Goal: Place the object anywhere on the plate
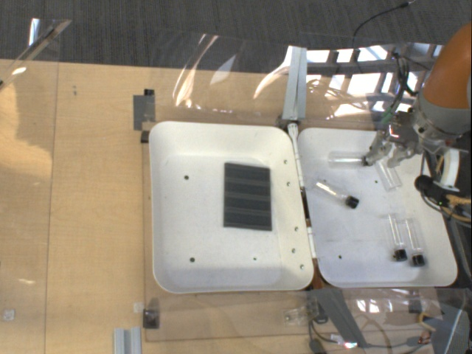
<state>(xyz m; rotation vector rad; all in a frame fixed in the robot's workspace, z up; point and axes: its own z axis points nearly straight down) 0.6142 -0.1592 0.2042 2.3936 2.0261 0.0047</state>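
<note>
A dark grey ridged plate (248,195) lies flat in the middle of the left bin (169,220). Several clear tubes with black caps lie in the right bin (442,271). One tube (336,194) lies near that bin's left side, and a pair (408,238) rests at its lower right. Another clear tube (389,175) lies just below my gripper (385,155). My gripper hovers low over the right bin's upper part, open, with nothing seen between its fingers. It is far to the right of the plate.
A further clear tube (344,157) lies left of the gripper. A raised divider (296,87) runs up between the two bins. Cables (442,190) hang by the arm at the right edge.
</note>
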